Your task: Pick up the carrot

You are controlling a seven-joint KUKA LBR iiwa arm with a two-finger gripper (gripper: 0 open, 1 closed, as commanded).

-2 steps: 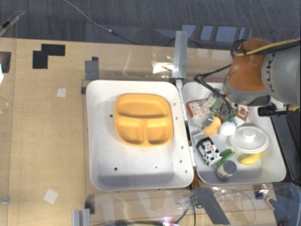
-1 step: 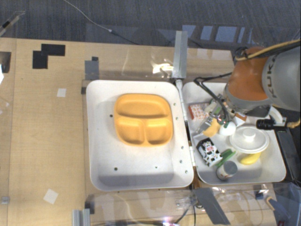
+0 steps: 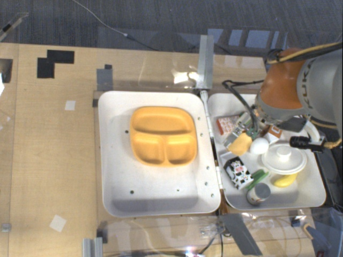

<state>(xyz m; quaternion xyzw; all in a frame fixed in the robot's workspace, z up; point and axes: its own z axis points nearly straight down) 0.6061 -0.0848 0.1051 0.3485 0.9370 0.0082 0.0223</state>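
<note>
In the right bin (image 3: 316, 197), a small orange piece (image 3: 275, 131) peeks out just under the wrist. It may be the carrot, and the arm hides most of it. My gripper (image 3: 244, 128) reaches down and to the left from the orange-banded wrist (image 3: 278, 87) into the bin's upper middle. Its tip is right above a yellow block (image 3: 241, 144) and beside a red-and-white packet (image 3: 227, 125). I cannot make out whether anything is gripped.
The right bin is crowded with a white egg (image 3: 259, 145), a white lidded bowl (image 3: 284, 160), a black-and-white toy (image 3: 238, 173), a green item (image 3: 258, 175), a can (image 3: 259, 193) and a yellow fruit (image 3: 284, 181). In the left bin (image 3: 115, 197) lies a yellow divided tray (image 3: 163, 135).
</note>
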